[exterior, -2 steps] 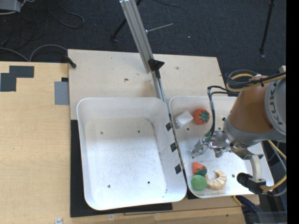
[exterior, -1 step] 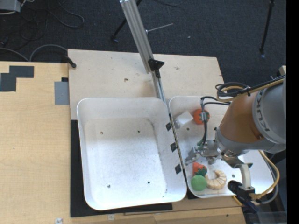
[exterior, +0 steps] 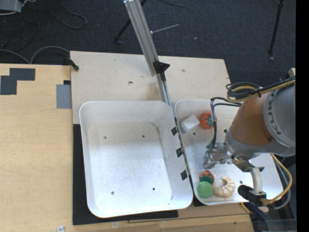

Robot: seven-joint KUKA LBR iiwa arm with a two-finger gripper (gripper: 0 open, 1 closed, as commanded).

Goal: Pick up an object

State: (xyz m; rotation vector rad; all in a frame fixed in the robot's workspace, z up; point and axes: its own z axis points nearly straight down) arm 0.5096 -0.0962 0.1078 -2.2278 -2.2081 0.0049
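**benchwatcher:** Going front to back. Nearest the camera, in the front corner of the right bin (exterior: 227, 201), there's a little cluster: a green ball (exterior: 205, 189), a small red thing (exterior: 206, 175) touching its top edge, and a pale ring-shaped pastry toy (exterior: 225, 187) just beside the ball. Right above that cluster hangs the gripper (exterior: 211, 159), low in the bin. The arm (exterior: 253, 124) comes in from the right and its orange band covers a good part of the bin.

**binrat42:** So did it grab anything yet?

**benchwatcher:** Doesn't look like it. Every object sits flat on the bin floor, nothing is lifted. The metal bits at the tip blur together, so whether the pincer is open or closed, can't tell. My guess is it's lining up on the red thing or the ball, since those are closest to the tip.

**binrat42:** And further back?

**benchwatcher:** A white block (exterior: 189, 123) and a red-orange tomato toy (exterior: 206, 120) near the far end of that bin, well apart from the gripper. The left bin (exterior: 96, 111) has only specks on its floor. So the whole job is left: close on something, then lift.
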